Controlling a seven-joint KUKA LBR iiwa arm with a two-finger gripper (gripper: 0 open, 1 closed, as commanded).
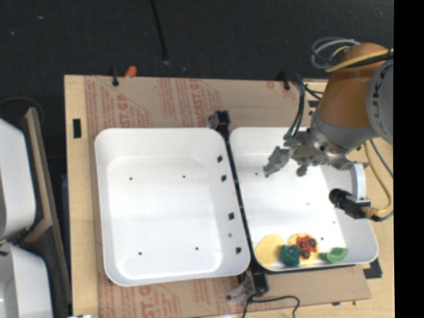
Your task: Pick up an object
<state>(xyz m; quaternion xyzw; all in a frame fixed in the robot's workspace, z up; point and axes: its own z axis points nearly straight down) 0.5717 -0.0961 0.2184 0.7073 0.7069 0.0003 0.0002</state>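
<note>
Objects for the picking sit bunched at the near edge of the right-hand shallow white bin (278,197): a pale yellow round disc (268,247), a dark teal lumpy piece (289,255) touching its right side, a red and yellow toy with dark spots (305,243) just behind that, and a small bright green piece (336,254) furthest right, near the bin's corner. All four lie on the bin floor, close together.

Up above, the grey arm with the orange band (348,88) comes in from the right and hangs over the far half of that same bin. Its fingers (289,165) point down and to the left, spread apart with a clear gap between the two tips, and nothing is between them. They're well apart from the cluster of objects, which lies at the opposite end of the bin.

Over to the left, the second shallow white bin (165,204) sits side by side with the first, the two rims meeting along a dark divider strip (232,191). Both rest on the brown cardboard-covered table (159,101).
</note>
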